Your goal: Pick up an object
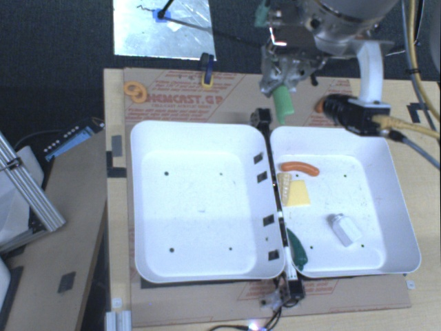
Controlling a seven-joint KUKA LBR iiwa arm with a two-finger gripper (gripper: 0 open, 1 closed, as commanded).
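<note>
My gripper (281,87) is clamping a green piece (282,105), which is hanging below its tips, above the far rim of the right bin (396,185). Only its top end seems pinched, so it may be slipping out and dropping. Further below me are lying an orange sausage (300,168), a yellow block (298,194), a grey-white piece (343,229) and a dark green item (298,249). My wrist is hiding the contact itself.

Orange sausage (300,168), yellow wedge (298,193)
</note>
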